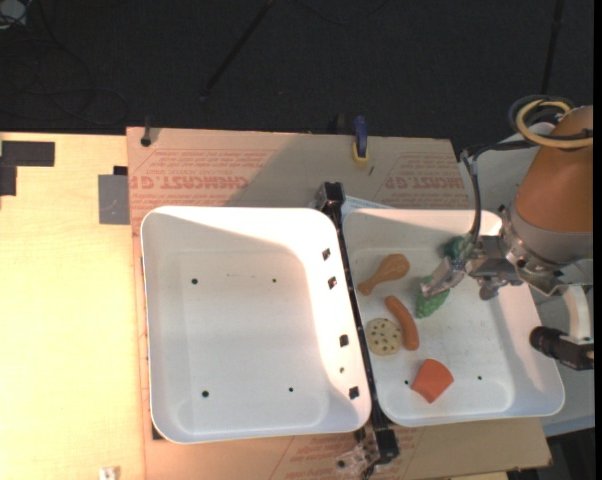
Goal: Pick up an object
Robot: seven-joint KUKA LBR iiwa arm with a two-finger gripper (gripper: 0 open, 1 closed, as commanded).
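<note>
- While the grey arm (556, 183) with its orange band reaches in from the right, its claw (443, 280) hangs low over the upper middle of the right bin (521, 393)
- Whether the claw is open or closed cannot be told, because its metal tips blur into what lies beneath them
- Directly under the claw sits a green object (431, 303), touching or nearly touching the tips; a grip on it cannot be confirmed
- Left of the claw a tan drumstick-shaped toy (384, 271) lies tilted, its thick end toward the upper right
- Below that an orange sausage-shaped toy (402, 322) lies on a slant, just beside a round tan disc with dark holes (383, 336)
- Nearer the front edge of the same bin, an orange-red block (432, 379) rests apart from the others
- Beside it the left bin (171, 408) sits on the same surface (51, 298), the two bins meeting along a dark joint with clips (343, 308)
- Brown cardboard (231, 173) lies beneath both bins
</note>
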